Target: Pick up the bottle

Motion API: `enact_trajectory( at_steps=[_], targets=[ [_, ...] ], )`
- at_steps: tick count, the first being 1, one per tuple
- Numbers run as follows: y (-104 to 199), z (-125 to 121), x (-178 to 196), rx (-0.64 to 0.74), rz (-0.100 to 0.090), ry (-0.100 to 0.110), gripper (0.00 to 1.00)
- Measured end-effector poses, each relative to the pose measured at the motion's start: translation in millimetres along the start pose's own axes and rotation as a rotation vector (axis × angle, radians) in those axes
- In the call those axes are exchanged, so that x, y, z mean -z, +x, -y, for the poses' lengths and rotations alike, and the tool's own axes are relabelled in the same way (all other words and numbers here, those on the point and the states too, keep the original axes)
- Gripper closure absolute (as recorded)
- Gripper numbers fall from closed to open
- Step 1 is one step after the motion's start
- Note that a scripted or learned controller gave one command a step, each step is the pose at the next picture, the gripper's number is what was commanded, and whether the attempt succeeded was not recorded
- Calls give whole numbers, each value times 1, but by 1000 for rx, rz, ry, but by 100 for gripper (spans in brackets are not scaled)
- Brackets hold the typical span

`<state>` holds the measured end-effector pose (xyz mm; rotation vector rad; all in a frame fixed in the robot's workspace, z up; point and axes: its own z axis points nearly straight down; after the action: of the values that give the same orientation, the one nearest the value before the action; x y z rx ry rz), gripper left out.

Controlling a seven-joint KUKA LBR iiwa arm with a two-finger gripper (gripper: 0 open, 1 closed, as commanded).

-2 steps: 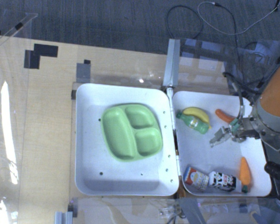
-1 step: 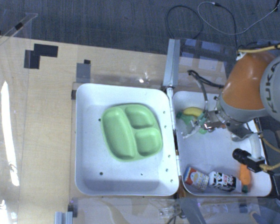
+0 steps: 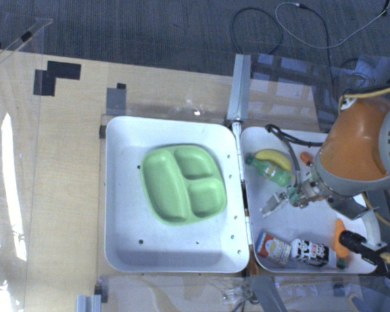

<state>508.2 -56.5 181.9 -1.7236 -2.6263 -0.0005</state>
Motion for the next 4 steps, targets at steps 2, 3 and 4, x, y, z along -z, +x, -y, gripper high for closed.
enact_trajectory(
  at_steps=[2,3,4],
  targets=[
    [-84,-81,148,-417,3,-1,0],
    [-62,-149,2,-89,0,0,0],
    [-84,-114,-90,0,1,-3,0]
  ],
)
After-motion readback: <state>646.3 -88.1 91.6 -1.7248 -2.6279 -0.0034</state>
